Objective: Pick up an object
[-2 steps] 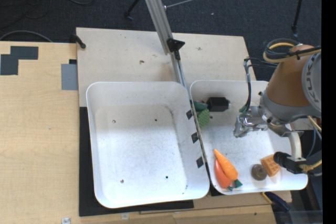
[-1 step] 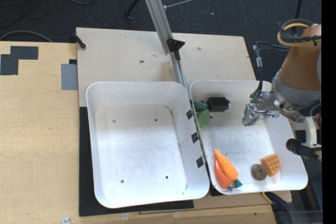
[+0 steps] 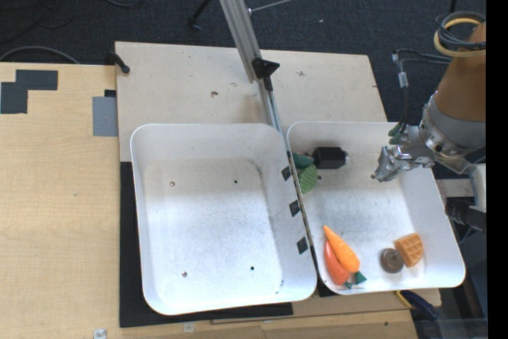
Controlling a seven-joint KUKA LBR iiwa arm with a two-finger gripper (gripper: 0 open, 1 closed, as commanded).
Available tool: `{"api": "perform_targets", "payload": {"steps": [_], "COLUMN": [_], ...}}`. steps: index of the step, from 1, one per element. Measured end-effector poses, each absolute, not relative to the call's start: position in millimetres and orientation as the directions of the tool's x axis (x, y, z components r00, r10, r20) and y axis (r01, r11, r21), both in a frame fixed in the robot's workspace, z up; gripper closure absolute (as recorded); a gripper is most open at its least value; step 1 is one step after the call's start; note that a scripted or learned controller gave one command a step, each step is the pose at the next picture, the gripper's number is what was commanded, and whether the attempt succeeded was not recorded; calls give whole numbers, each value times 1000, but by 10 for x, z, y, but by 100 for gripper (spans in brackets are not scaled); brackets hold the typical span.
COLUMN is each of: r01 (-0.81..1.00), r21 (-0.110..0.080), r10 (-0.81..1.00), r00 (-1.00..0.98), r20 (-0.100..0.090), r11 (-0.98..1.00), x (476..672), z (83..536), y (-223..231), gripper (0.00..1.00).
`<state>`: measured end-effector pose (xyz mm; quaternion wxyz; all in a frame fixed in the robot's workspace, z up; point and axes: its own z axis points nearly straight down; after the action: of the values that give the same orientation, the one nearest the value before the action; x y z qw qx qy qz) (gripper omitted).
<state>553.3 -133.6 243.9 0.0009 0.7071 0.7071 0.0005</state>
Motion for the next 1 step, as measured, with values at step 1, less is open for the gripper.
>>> {"api": "perform_targets", "payload": {"steps": [1], "r01": [1000], "r21": [-5], "r10": [1000], "r00": [-3], "r20": [3], "r11": [3], "x": [5442], "z": [2327], "y": [-805], "gripper": [100]}}
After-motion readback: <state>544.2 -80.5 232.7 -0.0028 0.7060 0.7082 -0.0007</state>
